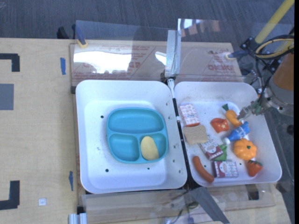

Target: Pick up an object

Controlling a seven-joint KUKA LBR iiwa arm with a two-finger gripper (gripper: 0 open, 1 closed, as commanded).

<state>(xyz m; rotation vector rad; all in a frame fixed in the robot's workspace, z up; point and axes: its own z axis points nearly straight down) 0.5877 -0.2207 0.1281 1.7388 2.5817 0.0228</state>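
The left bin holds a blue divided tray at its middle; a yellow potato-shaped toy lies in the tray's compartment at five o'clock, touching the tray's inner wall.

The right bin holds a scatter of toy food; at its ten o'clock lies a red-and-white packet, and just below it a tan slice of bread, the two nearly touching; below the bread, toward six o'clock, a small red-and-white wrapper lies tilted, and at seven o'clock a red sausage lies on a slant near the bin's lower rim; beside the sausage sits a dark red carton; near the bin's centre a red tomato-like piece rests; at its three o'clock an orange carrot-shaped toy lies tilted; below that a blue bottle-like toy; at four o'clock an orange pumpkin, and just below it a small red piece.

The gripper reaches in from three o'clock, its tip just beside the carrot's upper end; whether its fingers are wide or narrow I cannot tell; nothing is seen between them.
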